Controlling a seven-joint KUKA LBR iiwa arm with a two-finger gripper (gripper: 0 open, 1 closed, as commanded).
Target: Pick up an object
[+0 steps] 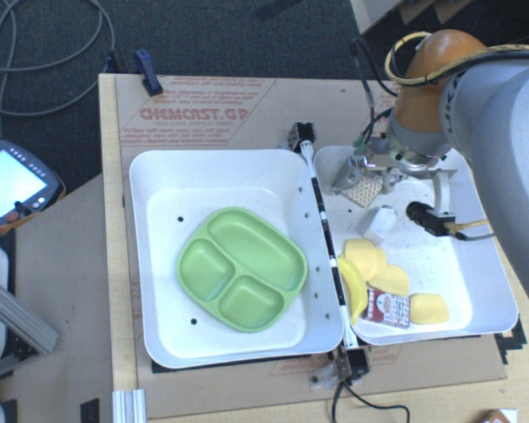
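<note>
The gripper (368, 176) hangs low over the far end of the right bin (485, 320), pointing down at the floor of it. Whether it is open or closed I cannot tell, since the wrist covers most of it from this slanted view. Just beneath it lies a small checkered piece (363, 193), flat on the bin floor and either touching the tool or very nearly so. Because the tool sits squarely above it, I take this to be the target. Nothing looks lifted, so I judge the pick not yet made.

A little nearer the camera sits a small whitish object (383, 222), apart from the checkered piece. Nearer still, the other things crowd toward the bin's near left corner:

- a banana (353, 287) along the left wall
- two pale yellow lumps (363, 256) (391, 280) beside it
- a red-and-white packet (391, 311)
- a brighter yellow lump (428, 308) touching the packet's right side

Packed that tightly, they would be awkward to grasp one at a time, which may be why the arm is over the lone piece instead.

The left bin (154, 196) holds a green divided tray (241, 269), lying flat and turned at an angle to the walls. A black clip (301, 134) sits at the far end of the shared rim, presumably to keep the bins from drifting apart. Both bins rest on a printed board (194, 113), and a blue clamp (147, 71) grips its far edge — likely to hold the bench setup steady.
</note>
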